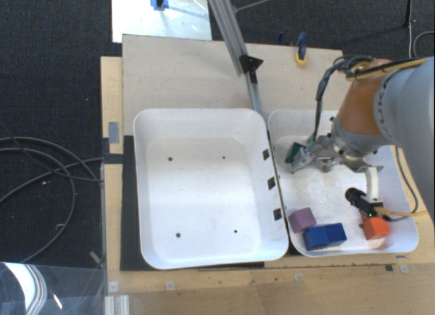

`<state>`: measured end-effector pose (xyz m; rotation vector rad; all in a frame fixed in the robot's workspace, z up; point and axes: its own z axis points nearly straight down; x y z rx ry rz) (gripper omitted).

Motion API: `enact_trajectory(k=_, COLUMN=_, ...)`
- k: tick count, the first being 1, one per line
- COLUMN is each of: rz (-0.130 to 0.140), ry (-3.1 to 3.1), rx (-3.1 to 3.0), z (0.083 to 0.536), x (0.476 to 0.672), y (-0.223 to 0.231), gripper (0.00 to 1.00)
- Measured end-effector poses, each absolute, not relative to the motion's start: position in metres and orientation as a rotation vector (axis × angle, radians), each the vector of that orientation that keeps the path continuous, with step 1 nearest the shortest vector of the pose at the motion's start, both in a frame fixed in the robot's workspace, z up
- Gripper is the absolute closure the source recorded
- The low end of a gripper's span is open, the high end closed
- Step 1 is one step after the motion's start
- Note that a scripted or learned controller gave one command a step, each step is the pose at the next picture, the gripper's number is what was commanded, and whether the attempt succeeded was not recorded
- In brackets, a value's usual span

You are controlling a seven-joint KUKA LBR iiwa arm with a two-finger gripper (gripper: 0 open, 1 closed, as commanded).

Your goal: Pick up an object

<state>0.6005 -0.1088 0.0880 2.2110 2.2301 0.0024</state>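
Grey arm (401, 103) with the orange band (357, 106) sat highest, extending in from the right over the right bin (319, 188). Gripper (299, 158) was low over the left half of that bin, pointing toward the wall shared with the left bin (204, 191). Couldn't tell whether the gripper was apart, together or clamped on anything. A small dark green thing (295, 150) sat right at its tip; unclear if it was held or just beside it.

Other pickable things were all in the right bin, along its near edge. Purple block (302, 220) lay near the dividing wall. Blue block (324, 236) was just beside the purple one, to its right and closer to the near rim, possibly touching it. Orange block (376, 228) was in the near right corner, well apart from the blue one. None of these three were near the gripper.

Left bin floor showed four small dark dots. Both bins rested side by side on the pale bench (183, 69).
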Motion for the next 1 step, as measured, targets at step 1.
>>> enact_trajectory(k=1, rz=-0.066, ry=2.245, rx=2.262, z=0.0874, x=0.6639, y=-0.0961, gripper=0.0)
